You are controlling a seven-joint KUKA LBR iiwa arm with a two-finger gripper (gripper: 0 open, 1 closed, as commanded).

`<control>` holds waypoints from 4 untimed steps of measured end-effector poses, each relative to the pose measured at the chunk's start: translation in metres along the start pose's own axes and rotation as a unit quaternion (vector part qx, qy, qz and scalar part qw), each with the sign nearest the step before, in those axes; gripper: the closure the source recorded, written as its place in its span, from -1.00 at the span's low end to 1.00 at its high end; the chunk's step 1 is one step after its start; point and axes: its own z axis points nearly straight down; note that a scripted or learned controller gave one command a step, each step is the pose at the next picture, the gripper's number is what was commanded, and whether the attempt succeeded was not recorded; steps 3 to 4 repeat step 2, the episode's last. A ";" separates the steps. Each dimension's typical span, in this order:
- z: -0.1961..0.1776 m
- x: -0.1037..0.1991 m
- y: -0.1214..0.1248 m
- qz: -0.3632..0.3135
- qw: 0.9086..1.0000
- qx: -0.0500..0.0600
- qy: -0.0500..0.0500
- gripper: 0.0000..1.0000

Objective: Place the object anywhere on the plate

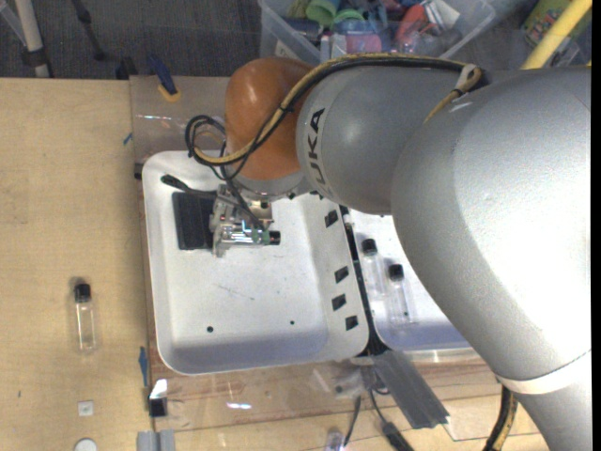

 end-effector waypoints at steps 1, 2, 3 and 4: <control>-0.110 -0.016 0.013 0.072 0.997 0.003 0.006 1.00; -0.087 -0.015 0.012 0.120 0.993 0.004 0.007 1.00; -0.087 -0.015 0.012 0.120 0.993 0.004 0.007 1.00; -0.087 -0.015 0.012 0.120 0.993 0.004 0.007 1.00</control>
